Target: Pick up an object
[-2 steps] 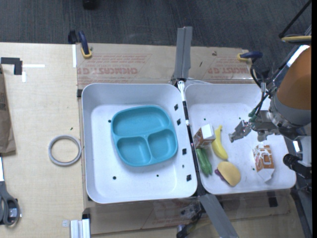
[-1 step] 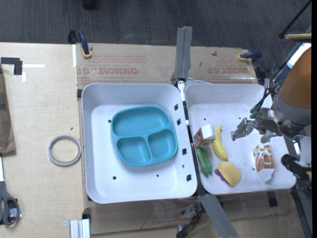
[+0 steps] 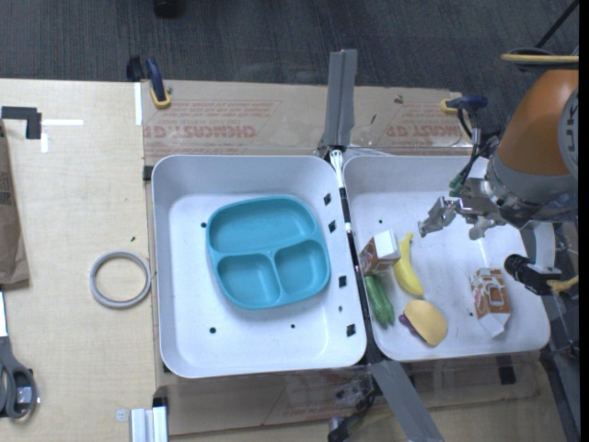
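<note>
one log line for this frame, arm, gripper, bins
arm: over right bin | gripper: above bin floor, holding nothing | right bin: banana, small carton | left bin: blue divided tray

The grey arm (image 3: 538, 145) reaches in from the right, its gripper (image 3: 442, 217) hanging with nothing between its fingers.

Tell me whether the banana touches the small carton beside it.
Touching. The camera view shows the banana with its upper end tucked against the small carton, no white bin floor visible between them there.
</note>
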Controlling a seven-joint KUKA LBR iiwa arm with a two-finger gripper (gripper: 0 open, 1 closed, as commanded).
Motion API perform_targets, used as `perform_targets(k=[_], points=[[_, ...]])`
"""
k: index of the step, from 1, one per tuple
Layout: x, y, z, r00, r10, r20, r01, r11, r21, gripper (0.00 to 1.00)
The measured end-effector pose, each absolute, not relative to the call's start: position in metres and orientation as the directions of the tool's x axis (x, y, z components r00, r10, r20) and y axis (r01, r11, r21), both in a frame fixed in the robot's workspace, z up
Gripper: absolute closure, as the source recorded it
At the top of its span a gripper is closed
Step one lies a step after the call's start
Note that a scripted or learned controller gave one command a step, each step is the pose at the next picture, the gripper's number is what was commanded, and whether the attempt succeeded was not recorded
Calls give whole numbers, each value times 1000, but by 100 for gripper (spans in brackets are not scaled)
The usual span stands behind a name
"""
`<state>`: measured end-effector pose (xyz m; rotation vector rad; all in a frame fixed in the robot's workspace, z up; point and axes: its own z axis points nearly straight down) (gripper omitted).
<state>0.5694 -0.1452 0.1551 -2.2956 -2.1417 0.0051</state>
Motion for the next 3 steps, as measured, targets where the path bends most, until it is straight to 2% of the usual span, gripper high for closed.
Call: perform_targets(k=[1,2,3], points=[[526,-103,89,-158,987,1,987,158,-5,0],[526,-105,97,-153,988,2,988,153,-8,100],[525,-106,104,-149,989,3,989,149,-11,100]])
